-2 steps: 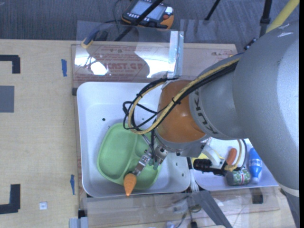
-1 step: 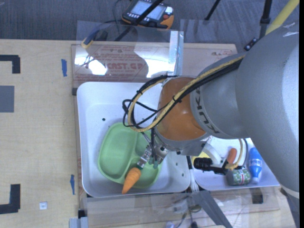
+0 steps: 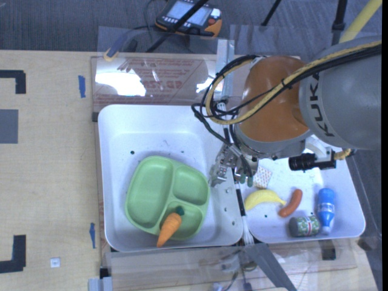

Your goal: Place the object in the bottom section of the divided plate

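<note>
The carrot (image 3: 170, 228), orange with a green top, lies tilted in the bottom section of the green plate (image 3: 151, 193), its tip poking over the plate's near rim. The plate sits toward the near edge of the left bin (image 3: 121, 132). The gripper (image 3: 230, 170) hangs above the seam between the bins, nothing between its fingers; open or closed, I cannot tell. In the right bin (image 3: 345, 223), near its front edge, lie a banana (image 3: 264, 199), a sausage (image 3: 291, 202), a blue bottle (image 3: 325, 208) and a can (image 3: 304, 225).
</note>
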Robot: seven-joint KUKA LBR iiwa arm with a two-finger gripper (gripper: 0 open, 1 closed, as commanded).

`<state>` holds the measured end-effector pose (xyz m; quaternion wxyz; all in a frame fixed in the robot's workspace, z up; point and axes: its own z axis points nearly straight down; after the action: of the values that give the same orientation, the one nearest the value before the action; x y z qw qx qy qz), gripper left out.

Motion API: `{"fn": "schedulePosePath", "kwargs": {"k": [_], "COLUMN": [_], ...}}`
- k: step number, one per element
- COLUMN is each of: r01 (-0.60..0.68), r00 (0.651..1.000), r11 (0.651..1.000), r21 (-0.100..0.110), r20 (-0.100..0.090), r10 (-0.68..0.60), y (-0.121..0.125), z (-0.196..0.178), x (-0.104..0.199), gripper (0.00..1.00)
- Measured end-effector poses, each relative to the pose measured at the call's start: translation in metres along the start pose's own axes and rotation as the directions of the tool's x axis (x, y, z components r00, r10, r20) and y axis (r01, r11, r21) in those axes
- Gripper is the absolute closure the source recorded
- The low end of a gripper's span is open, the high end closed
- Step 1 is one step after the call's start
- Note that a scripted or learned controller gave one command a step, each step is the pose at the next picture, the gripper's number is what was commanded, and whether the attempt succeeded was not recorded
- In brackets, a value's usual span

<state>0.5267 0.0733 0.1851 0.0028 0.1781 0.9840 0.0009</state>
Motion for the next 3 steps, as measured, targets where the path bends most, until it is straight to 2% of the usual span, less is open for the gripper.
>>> {"fn": "schedulePosePath", "kwargs": {"k": [1, 2, 3], "r01": [-0.096, -0.052, -0.017], "r00": [0.995, 0.999, 1.0], "r11": [0.995, 0.999, 1.0], "r21": [-0.001, 0.002, 0.002], "r20": [-0.001, -0.003, -0.004], "r10": [0.096, 0.052, 0.017], "y": [0.068, 0.009, -0.048], "z": [0.033, 0.0, -0.007], "x": [-0.052, -0.053, 0.032], "gripper": [1.0, 1.0, 1.0]}}
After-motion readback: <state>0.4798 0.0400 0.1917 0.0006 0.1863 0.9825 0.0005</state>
